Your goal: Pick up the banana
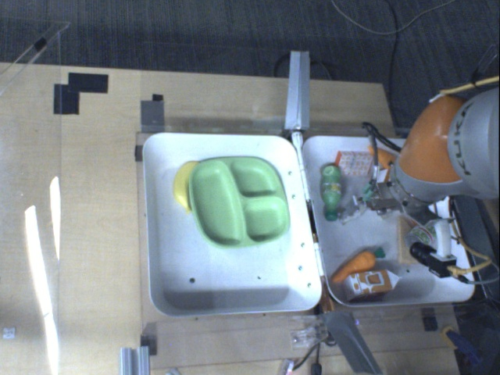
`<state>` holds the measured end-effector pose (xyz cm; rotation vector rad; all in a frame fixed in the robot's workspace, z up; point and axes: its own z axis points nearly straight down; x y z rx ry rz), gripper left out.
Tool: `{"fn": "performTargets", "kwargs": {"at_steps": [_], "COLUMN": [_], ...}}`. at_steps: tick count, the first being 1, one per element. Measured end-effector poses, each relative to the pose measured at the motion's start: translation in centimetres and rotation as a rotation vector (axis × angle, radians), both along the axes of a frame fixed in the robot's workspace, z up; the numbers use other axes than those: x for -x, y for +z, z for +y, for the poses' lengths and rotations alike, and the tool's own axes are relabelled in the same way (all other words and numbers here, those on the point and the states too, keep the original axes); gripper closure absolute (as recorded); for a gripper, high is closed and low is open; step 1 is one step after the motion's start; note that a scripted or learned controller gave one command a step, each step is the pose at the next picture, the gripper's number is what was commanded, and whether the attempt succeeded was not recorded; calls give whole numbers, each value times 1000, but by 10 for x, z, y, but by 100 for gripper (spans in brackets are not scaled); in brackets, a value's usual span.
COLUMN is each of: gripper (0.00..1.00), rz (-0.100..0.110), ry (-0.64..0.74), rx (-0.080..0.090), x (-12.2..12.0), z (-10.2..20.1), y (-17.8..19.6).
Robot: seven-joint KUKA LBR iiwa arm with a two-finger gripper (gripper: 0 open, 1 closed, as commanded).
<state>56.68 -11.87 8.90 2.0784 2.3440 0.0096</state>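
Two white bins: one green tray, one banana.

Two white bins on tan wood bench. Light green divided tray, yellow banana peeking from under it. Green bottle, orange carrot with green tip, orange-and-white carton, red-patterned packet.

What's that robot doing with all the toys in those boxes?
The robot arm is reaching into the right bin, with its gripper near a green bottle. A carrot lies there too. It should grab the banana, but that peeks out from under the green tray in the left bin.
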Motion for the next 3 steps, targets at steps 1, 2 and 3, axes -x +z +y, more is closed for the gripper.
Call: {"fn": "performTargets", "kwargs": {"at_steps": [1,2,3], "gripper": [0,100,0], "rz": [-3,-10,-10], "ry": [54,55,56], "rx": [2,0,0], "x": [0,-2,-2], "z": [23,25,25], "y": [0,12,12]}}
